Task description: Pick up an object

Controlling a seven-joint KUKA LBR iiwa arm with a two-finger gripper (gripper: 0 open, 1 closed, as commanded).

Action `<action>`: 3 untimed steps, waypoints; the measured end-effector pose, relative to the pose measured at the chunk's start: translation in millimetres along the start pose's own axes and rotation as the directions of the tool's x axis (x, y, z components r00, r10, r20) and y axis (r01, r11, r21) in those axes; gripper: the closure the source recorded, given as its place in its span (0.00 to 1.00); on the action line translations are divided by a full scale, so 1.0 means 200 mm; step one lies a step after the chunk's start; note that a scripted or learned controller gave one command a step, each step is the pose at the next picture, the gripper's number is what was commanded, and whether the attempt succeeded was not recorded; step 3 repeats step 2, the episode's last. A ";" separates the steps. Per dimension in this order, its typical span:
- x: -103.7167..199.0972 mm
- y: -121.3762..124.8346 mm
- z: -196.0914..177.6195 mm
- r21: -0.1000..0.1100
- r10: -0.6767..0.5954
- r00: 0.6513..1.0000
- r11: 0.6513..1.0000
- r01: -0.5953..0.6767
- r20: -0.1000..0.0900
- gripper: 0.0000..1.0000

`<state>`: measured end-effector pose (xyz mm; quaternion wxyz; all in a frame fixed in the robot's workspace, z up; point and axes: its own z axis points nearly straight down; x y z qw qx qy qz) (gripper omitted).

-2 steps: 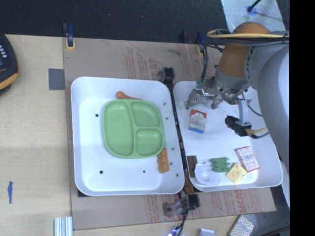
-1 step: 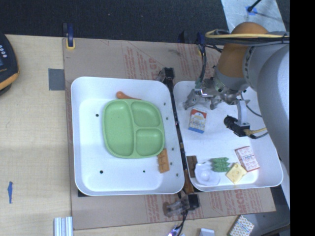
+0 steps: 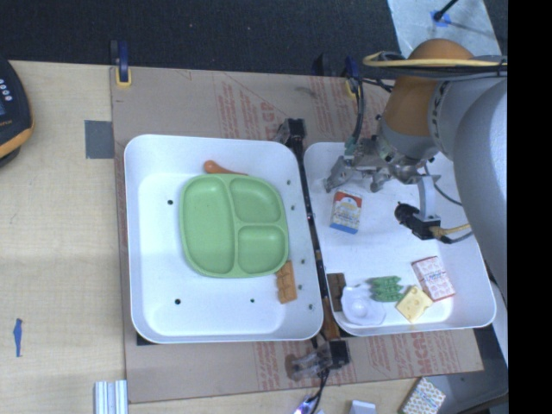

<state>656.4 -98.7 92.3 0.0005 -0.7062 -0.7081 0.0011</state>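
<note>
The left bin (image 3: 129, 231) keeps bare white floor along its left wall and near rim. The rest is taken by a green divided plate (image 3: 233, 225) lying flat at its middle. An orange piece (image 3: 216, 168) pokes out from behind the plate's far left edge, and a brown block (image 3: 285, 283) lies off the plate's near right corner, close to the wall between the bins.

In the right bin (image 3: 379, 253) the middle of the floor is open. Its near edge is crowded with a white round cup (image 3: 358, 305), green pods (image 3: 385, 287) just beside it, a yellow block (image 3: 413, 304) and a red-and-white packet (image 3: 432, 278).

The gripper (image 3: 366, 178) hangs over the far left part of this bin, close to the far rim. From this slant it cannot be told whether it is set wide or narrow, and nothing is seen held in it.

The small carton (image 3: 346, 211) lies just on the near side of the gripper, apart from the bin's left wall and well apart from the things at the near edge. It is a small box, white with a red patch above and blue at its near end.

Both bins rest on a brown cardboard sheet (image 3: 216, 102), which lies on a pale wooden bench (image 3: 52, 231). A dark floor (image 3: 216, 7) lies beyond the bench. The grey arm (image 3: 470, 145), with its orange band (image 3: 423, 84), covers the bin's far right corner.
</note>
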 end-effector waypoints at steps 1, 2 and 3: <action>0.03 -0.02 0.00 0.003 -0.003 1.000 1.000 0.003 -0.001 0.00; 0.03 0.00 0.00 -0.001 -0.004 1.000 1.000 0.004 0.000 0.00; 0.03 0.00 0.00 -0.001 -0.004 1.000 1.000 0.004 0.000 0.00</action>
